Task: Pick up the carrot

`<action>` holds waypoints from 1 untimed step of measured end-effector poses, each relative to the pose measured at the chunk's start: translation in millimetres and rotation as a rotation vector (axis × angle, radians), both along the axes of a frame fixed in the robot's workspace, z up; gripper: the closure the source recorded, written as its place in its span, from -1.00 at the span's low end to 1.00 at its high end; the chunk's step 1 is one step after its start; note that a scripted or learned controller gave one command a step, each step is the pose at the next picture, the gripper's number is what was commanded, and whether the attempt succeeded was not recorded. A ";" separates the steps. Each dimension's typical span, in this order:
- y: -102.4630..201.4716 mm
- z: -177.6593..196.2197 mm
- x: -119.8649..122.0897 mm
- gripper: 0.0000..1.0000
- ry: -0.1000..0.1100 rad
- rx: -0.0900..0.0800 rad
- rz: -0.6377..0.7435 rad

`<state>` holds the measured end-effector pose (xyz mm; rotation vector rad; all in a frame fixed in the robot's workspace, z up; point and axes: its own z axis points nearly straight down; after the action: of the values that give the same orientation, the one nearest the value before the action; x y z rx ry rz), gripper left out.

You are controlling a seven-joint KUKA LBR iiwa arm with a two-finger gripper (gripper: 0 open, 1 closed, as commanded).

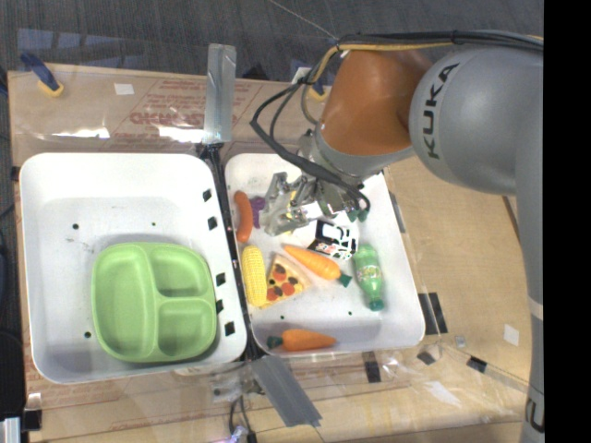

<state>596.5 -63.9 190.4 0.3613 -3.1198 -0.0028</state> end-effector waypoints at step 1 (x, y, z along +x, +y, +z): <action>-51.7 8.2 36.5 1.00 -0.004 -0.003 -0.067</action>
<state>633.0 -115.6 198.6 0.2576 -3.1334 0.0024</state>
